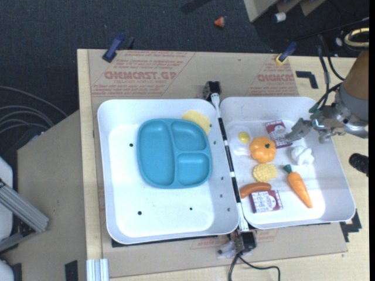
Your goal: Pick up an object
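Packet (265, 201): nearest the camera, maroon and white, flat in the right bin (340, 206), well below and left of the gripper.
Sausage (255, 188): reddish-brown, touching the packet's top edge, below-left of the gripper.
Carrot (299, 188): orange with a green top, lying at a slant, directly below the gripper, apart from it.
Corn piece (265, 171): yellow, between the sausage and the pumpkin, below-left of the gripper.
White lump (302, 154): just below the gripper, near the carrot's green end.
Pumpkin (262, 148): orange, green stem, left of the gripper and slightly lower.
Small yellow item (243, 137): left of the pumpkin, well left of the gripper.
Gripper (296, 130): low over the right bin's upper half, reaching leftward from the arm; whether its fingers are spread or closed cannot be told; nothing is visibly held.
Second packet (275, 131): maroon, just beside the gripper tip on its left; contact unclear.
Blue tray (173, 153): three compartments, in the left bin (117, 174), far left of the gripper.
Yellow sponge-like item (197, 119): at the tray's far corner, well left of the gripper.
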### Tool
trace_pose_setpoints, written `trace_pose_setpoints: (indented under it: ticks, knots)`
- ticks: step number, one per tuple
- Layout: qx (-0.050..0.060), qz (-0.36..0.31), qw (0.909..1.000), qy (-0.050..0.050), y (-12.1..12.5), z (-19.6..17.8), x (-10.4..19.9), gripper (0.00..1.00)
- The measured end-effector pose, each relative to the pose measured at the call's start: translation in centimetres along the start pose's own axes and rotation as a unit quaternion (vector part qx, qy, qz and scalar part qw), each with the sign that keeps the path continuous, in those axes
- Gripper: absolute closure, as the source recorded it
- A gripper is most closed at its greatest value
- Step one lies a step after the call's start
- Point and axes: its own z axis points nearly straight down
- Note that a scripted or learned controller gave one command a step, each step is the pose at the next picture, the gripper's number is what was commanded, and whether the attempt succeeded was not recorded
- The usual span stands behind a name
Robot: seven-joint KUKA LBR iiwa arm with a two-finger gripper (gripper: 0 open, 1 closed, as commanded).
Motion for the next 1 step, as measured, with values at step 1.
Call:
trace_pose_setpoints:
  ticks: [1]
  knots:
    - [-0.001,0.000,1.0000,-0.001,5.47,10.73,-1.20,0.00]
